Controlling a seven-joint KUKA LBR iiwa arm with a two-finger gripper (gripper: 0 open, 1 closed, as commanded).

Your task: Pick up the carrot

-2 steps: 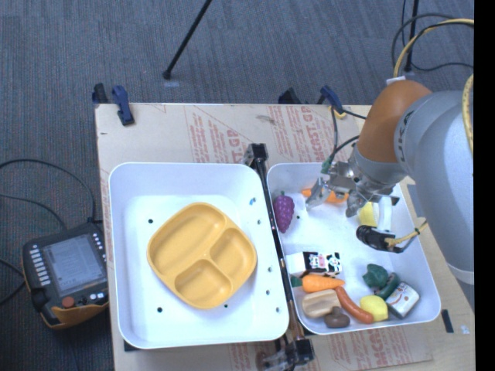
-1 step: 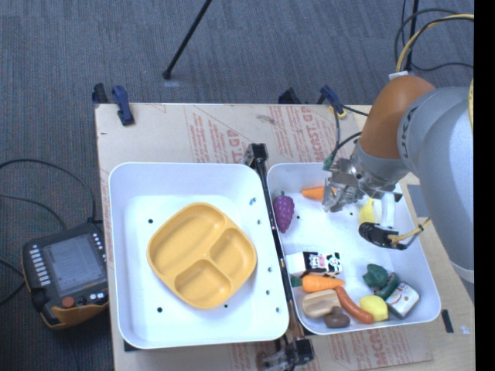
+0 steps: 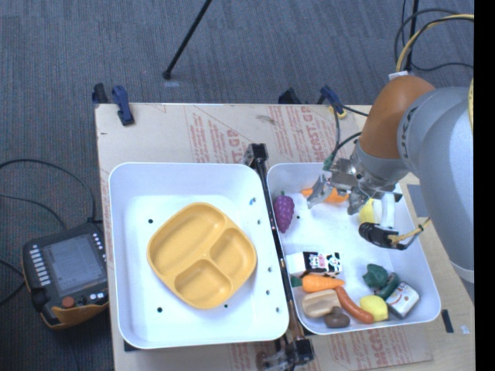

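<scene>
Nothing picked yet by my read: carrot (image 3: 322, 283) lies near the right bin's (image 3: 421, 265) near-left corner, beside the milk carton (image 3: 321, 263). Gripper (image 3: 339, 194) hovers far side, well apart; can't tell its state. Whole grasp remains.

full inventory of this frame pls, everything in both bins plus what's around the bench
Divided plastic plate: 1, yellow, left bin.
Toy grapes: 1, purple, right bin, left wall.
Toy carrot: 1, orange, right bin, front.
Milk carton: 1, black-and-white, behind carrot.
Toy sausage: 1, red-orange, front.
Toy lemon: 1, yellow, front right.
Small can: 1, white-red, front right corner.
White bins: 2, side by side.
Teach pendant: 1, grey-orange, floor left.
Gripper: 1, grey, above right bin's back.
</scene>
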